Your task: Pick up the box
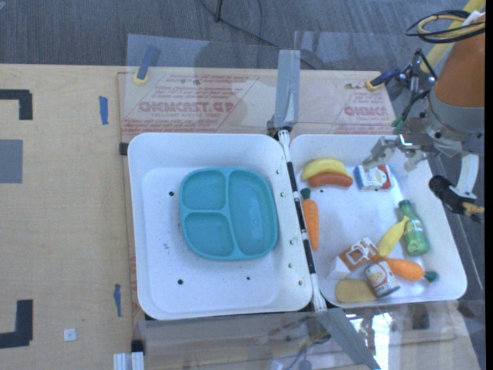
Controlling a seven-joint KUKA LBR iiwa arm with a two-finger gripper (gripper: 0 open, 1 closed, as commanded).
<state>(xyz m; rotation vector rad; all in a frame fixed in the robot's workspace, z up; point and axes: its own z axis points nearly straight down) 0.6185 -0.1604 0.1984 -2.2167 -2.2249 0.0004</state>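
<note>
A small orange and white box (pixel 358 254) lies in the right bin (pixel 451 284), near its front, touching a can (pixel 382 278). A white packet with red and blue print (pixel 373 177) lies near the back of that bin. My gripper (pixel 393 155) hangs at the bin's back right, just above and behind the packet, far from the orange box. Its fingers (pixel 377 153) stand apart, open, with nothing between them. The grey arm with its orange band (pixel 462 75) comes in from the upper right.
In the right bin lie a banana (pixel 325 166), a sausage (pixel 331 179), a carrot (pixel 310 218), a green bottle (pixel 414 230), a yellow piece (pixel 391 237), another carrot (pixel 407 268) and a tan piece (pixel 353 290). The left bin (pixel 154 284) holds a blue divided plate (pixel 229 213).
</note>
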